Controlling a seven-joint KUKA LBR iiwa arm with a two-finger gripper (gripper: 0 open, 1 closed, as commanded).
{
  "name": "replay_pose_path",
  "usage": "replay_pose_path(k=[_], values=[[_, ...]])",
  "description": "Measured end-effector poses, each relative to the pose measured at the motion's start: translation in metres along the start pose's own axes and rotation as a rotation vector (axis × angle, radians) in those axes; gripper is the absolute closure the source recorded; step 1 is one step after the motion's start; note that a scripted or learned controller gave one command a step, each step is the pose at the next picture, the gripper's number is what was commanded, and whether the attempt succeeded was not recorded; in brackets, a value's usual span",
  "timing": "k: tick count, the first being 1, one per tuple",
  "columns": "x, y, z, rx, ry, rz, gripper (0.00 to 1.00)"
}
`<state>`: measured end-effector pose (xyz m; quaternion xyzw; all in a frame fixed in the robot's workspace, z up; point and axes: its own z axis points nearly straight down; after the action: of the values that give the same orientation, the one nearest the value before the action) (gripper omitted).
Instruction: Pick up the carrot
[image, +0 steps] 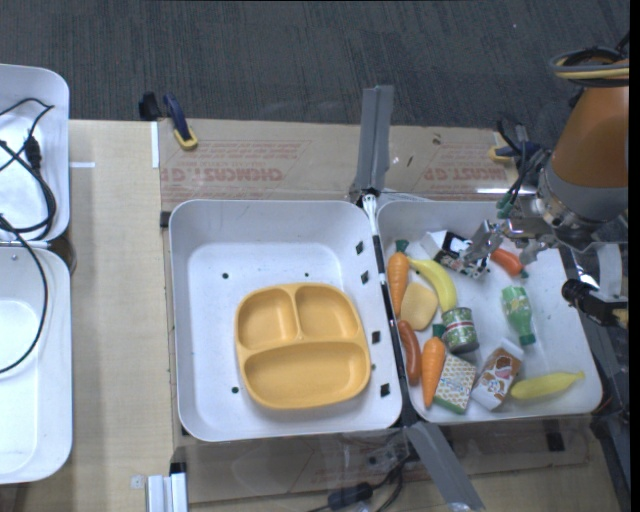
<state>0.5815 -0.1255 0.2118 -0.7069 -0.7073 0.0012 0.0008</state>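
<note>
Right-hand shallow white plastic bin (590, 385) is the landmark.

Two orange carrots with green tops lie in it. The upper carrot (398, 280) sits against the bin's left wall, upright along it, touching a yellow banana (436, 280). The lower carrot (432, 368) lies nearer the bin's front-left, between a reddish-brown sausage (409, 352) and a patterned small carton (455, 383), just below a green-labelled tin can (460, 330).

Grey metal two-finger gripper (485, 250) hangs over the bin's back middle, close to a small orange-red piece (507, 262) and some black-and-white clutter. Cannot tell whether it is wide or narrow; nothing visibly held.

Step in hand, as I judge it: approach, grasp not begun.

To do it well:
- Move toward the bin's left side, well away from the present spot.
- The upper carrot looks the easier pick, but the wall crowds one side.
- Close across the carrot's width at its thick middle, one finger going into the gap on the banana side.
- Descend straight, avoid nudging banana or sausage.
- Risk: smooth tapered body may slip out.

The left-hand white bin (190, 300) with a yellow divided plate (300, 345) is not involved.
</note>
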Motion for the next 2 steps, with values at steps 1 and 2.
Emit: replay_pose_path(k=[1, 2], values=[[0.009, -0.099, 0.122, 0.001, 0.001, 0.014, 0.00], [0.032, -0.103, 0.120, -0.006, -0.001, 0.085, 0.00]])
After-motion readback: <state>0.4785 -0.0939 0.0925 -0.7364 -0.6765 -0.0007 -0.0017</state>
